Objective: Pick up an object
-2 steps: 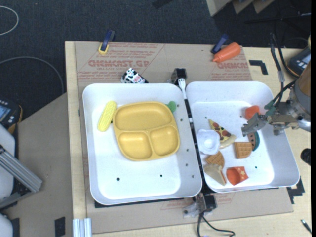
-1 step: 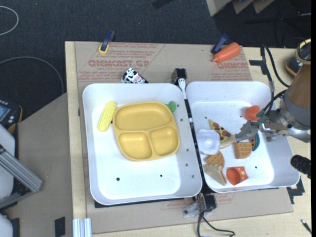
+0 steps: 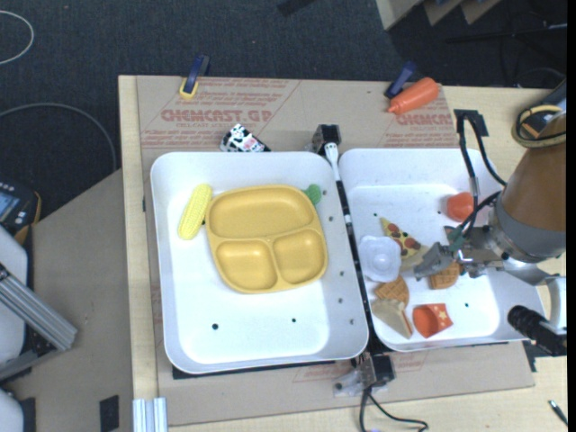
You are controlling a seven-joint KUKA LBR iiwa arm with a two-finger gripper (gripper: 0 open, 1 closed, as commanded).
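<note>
- Gripper [image 3: 438, 261] sits low inside the right bin [image 3: 409, 165], in its right-centre, at the end of the arm [image 3: 540, 210] that enters from the right edge.
- Finger state: cannot tell; the dark finger parts merge with the items beneath them.
- Directly at the gripper tip lies a small brown toy food piece [image 3: 444, 278], touching or just under the gripper; whether it is gripped cannot be told.
- Just left of the gripper: a pizza slice toy [image 3: 397, 234] with red dots, and below-left of that a clear plastic cup [image 3: 379, 256] lying in the bin.
- Below the cup: a waffle-like tan piece [image 3: 391, 290], and under it a tan wedge [image 3: 392, 317] near the bin's front wall.
- Below the gripper: a red fries carton toy [image 3: 432, 319] near the front edge of the right bin.
- Above-right of the gripper: an orange round item [image 3: 460, 206], partly behind the arm's black cables.
- Left bin [image 3: 180, 268] holds a yellow divided plate [image 3: 266, 236] in its upper-middle, with a yellow corn cob [image 3: 194, 211] just beside the plate's left edge and a small green item [image 3: 313, 193] at the plate's upper-right corner.
- On the worktop [image 3: 270, 106] behind the bins: a black-and-white cow toy [image 3: 242, 139] by the left bin's back rim, a blue-and-yellow clamp [image 3: 192, 77] at the far edge, and an orange carrot toy [image 3: 413, 95] at the far right.
</note>
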